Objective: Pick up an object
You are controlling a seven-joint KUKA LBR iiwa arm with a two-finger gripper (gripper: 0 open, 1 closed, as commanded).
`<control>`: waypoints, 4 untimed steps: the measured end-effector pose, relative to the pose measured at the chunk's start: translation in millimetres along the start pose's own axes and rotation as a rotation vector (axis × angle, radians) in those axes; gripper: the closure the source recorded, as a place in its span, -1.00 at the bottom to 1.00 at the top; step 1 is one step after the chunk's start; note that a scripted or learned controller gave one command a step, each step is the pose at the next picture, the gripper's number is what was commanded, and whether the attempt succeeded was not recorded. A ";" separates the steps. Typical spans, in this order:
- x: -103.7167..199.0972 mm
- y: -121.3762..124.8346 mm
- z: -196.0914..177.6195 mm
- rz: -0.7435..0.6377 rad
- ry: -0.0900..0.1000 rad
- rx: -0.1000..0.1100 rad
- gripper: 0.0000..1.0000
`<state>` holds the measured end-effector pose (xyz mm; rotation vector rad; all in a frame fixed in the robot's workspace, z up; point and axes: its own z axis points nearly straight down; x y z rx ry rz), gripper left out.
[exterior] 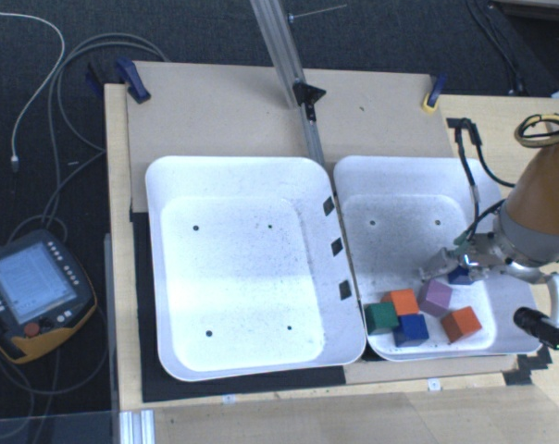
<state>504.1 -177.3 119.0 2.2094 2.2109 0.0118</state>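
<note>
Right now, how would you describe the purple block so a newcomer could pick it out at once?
Look in the right bin, at the cluster of blocks in its near corner. The purple block sits at the cluster's far edge, closest to the gripper. It is the only pale lilac one; its neighbours are orange, blue and green.

Teach pendant (30, 289) on floor left of bench; blue clamp (131, 80) at bench corner

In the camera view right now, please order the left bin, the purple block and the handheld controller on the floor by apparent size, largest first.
1. Left bin
2. Handheld controller, lying lower on the floor, so its true size may be larger than it looks
3. Purple block
</note>
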 end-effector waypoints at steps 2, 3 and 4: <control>84.2 109.2 -109.2 -0.010 0.007 0.003 1.00; 78.5 104.2 -104.4 -0.001 0.005 0.017 -1.00; 44.9 33.9 6.1 -0.001 0.005 0.013 -1.00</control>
